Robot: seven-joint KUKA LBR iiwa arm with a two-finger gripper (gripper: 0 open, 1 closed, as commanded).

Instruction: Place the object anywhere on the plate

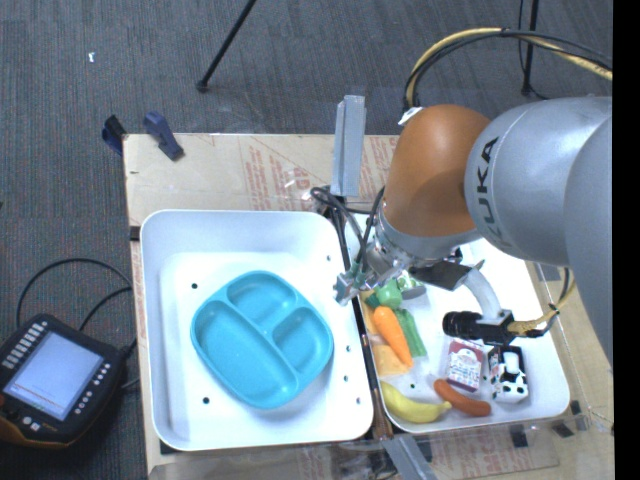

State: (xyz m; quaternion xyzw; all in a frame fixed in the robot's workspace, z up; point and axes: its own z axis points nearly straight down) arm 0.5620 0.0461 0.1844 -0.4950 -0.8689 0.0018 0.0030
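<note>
Gripper low at right bin's left edge, plate empty.
Gripper (372, 280) sits just above the carrot (392, 334); can't tell its state, wrist hides it. Carrot runs diagonally away from the gripper, green toy (398, 292) touching its top, banana (415, 405) beyond. Blue plate (262, 339) lies left of the gripper in left bin (160, 258), across the rims.
</note>
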